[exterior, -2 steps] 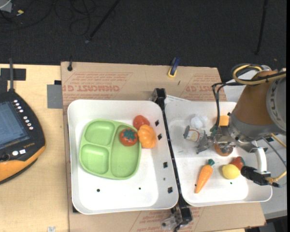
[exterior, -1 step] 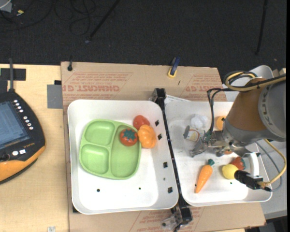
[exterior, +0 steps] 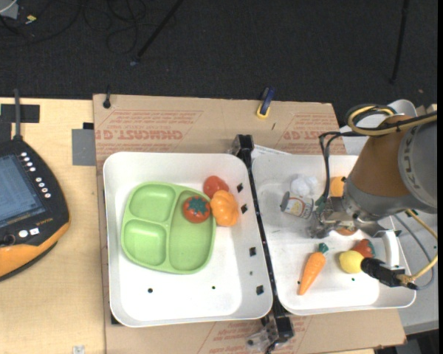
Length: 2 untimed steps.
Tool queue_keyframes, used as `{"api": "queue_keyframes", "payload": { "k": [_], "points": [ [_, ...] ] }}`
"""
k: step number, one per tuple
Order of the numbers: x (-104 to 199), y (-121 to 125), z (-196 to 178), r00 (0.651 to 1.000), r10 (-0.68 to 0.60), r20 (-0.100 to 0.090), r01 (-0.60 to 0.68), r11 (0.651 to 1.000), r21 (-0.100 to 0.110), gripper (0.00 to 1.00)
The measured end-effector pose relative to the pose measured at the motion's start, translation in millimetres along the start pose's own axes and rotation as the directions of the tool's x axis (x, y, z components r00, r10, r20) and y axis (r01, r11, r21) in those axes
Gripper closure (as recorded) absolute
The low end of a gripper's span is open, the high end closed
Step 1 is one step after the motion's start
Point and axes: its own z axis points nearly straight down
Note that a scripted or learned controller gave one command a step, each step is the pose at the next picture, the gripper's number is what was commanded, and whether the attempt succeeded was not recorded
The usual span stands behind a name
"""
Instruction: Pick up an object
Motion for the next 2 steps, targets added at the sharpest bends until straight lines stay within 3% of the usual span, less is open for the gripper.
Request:
{"api": "queue_keyframes", "payload": {
  "k": [2],
  "points": [
    [-3.3, -7.4, -115.3, 1.0, -0.003, 0.005, 0.003, 1.0, -0.008, 1.0]
  ]
}}
